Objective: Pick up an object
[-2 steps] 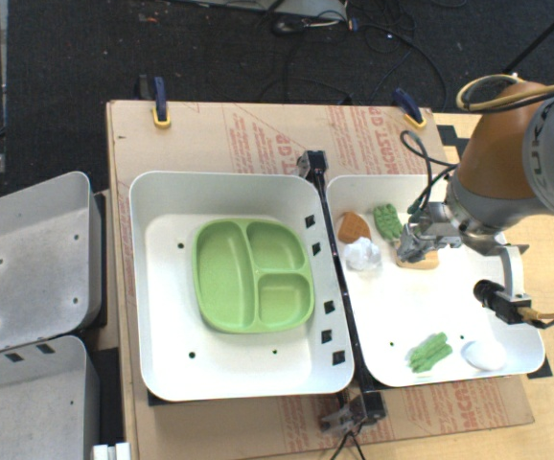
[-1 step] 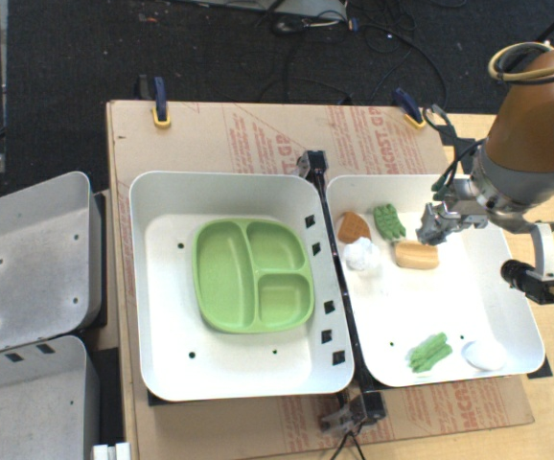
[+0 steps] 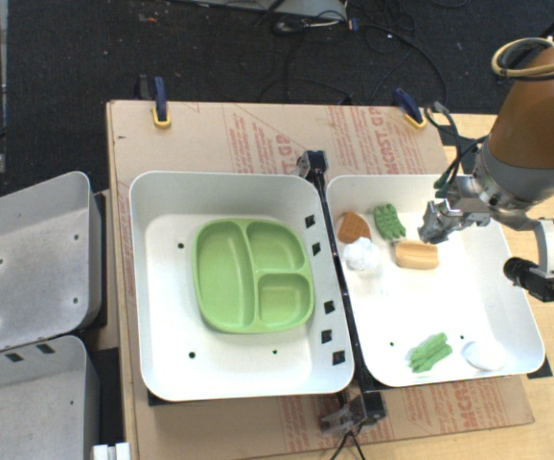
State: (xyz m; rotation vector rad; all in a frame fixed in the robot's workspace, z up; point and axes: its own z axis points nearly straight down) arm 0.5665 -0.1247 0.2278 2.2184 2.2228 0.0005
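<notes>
- the grey two-finger gripper is hanging over the upper part of the right shallow white bin, coming in from the right on the arm with the orange band
- honestly i can't tell how wide it's sitting, the tip is just a dark blur from this angle, and i'm not seeing anything gripped in it
- it's hovering right above the tan bread-roll-looking piece, close to its upper right end, but whether it's actually touching is anyone's guess
- other stuff lying in that same bin: a brown rounded lump, a white crumpled ball just below it, a dark green knobbly piece next to the brown one, a lighter green ridged piece near the front edge, and a flat white oval thing in the front right corner
- the left shallow white bin is holding a light green plastic divided plate with three compartments
- writing: the brown cardboard sheet under both bins is showing red printed lettering, upside down from here and too small for me to make out properly
</notes>
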